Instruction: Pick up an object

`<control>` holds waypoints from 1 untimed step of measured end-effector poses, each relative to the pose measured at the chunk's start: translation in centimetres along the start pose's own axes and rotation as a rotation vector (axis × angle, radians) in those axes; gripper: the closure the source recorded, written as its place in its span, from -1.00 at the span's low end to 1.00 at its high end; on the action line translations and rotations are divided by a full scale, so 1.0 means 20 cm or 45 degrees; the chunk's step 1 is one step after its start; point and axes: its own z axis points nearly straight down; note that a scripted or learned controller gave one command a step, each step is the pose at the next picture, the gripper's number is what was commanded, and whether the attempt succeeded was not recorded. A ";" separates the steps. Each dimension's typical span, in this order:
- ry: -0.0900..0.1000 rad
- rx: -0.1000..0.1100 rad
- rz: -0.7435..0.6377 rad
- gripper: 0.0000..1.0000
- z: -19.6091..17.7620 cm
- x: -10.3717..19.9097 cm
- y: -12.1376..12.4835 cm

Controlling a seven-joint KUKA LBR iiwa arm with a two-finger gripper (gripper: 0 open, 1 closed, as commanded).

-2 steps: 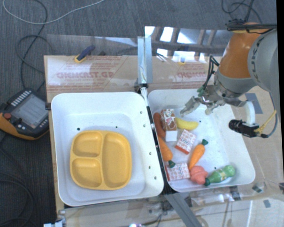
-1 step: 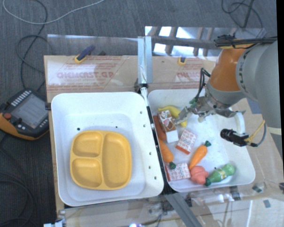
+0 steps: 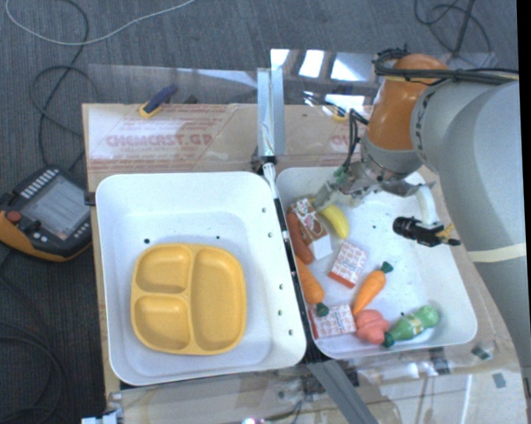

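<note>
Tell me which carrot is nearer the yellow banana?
The carrot lying along the right bin's left wall, just below the banana. The other carrot lies farther down toward the bin's middle, beside the little red-and-white box.

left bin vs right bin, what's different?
The left bin carries one thing, a yellow divided tray lying flat; the right bin has many small toy foods scattered about, among them a banana and a carrot. The arm's claw hangs over the right bin's far left corner, while nothing hangs over the left bin. Both are shallow, white, side by side.
</note>
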 end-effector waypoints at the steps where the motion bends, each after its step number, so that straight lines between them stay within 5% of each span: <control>1: 0.000 0.010 -0.003 1.00 -0.04 0.00 -0.01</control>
